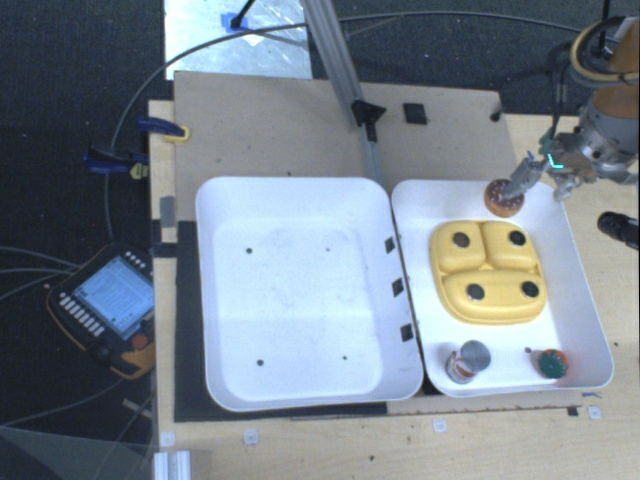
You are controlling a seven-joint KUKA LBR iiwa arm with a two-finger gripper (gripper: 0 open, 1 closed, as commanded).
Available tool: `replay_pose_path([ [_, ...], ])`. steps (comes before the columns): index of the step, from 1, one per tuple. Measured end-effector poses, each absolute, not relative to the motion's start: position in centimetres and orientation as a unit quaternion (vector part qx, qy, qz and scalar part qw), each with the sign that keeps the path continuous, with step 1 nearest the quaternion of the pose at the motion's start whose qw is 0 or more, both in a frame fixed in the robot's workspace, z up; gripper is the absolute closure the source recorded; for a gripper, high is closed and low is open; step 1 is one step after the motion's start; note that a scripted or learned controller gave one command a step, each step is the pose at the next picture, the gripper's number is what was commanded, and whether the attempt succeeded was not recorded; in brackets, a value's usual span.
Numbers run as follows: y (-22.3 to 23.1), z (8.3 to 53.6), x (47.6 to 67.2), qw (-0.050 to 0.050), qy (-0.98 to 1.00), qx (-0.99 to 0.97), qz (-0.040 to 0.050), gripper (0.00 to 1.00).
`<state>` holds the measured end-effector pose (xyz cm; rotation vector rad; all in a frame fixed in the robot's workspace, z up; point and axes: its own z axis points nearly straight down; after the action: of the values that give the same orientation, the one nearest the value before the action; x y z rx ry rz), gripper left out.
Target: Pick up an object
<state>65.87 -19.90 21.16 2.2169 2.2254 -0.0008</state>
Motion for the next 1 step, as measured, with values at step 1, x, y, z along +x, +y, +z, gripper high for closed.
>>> replay_pose_path([
  [1,-19.89,21.30,65.93,0.001,0.709,0.706,0.0005,0.00],
])
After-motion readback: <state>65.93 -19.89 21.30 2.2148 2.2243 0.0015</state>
